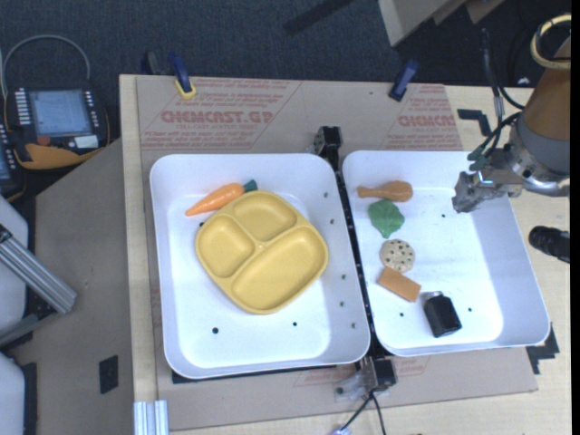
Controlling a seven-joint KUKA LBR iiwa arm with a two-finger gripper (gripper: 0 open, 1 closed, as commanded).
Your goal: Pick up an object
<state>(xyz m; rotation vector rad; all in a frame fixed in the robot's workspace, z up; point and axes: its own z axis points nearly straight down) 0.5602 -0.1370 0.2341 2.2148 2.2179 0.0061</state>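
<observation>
The right bin (507, 261) holds a brown drumstick (386, 190), a green lump (387, 217), a round speckled cookie (397, 255), an orange wedge (400, 285) and a black block (442, 315), all along its left half. My gripper (468, 193) hangs over the bin's upper right part, to the right of the drumstick and apart from every item. Nothing shows between its fingers. In the left bin (177, 270) lie a yellow divided plate (262, 250) and a carrot (215, 198) just above the plate's upper left rim.
Both bins rest on a cardboard sheet (272, 111) held by blue clamps at the back. A teach pendant (56, 120) lies off the bench at far left. A metal bar (36, 275) slants at the left edge. The arm's wrist (544, 143) overhangs the right bin's right rim.
</observation>
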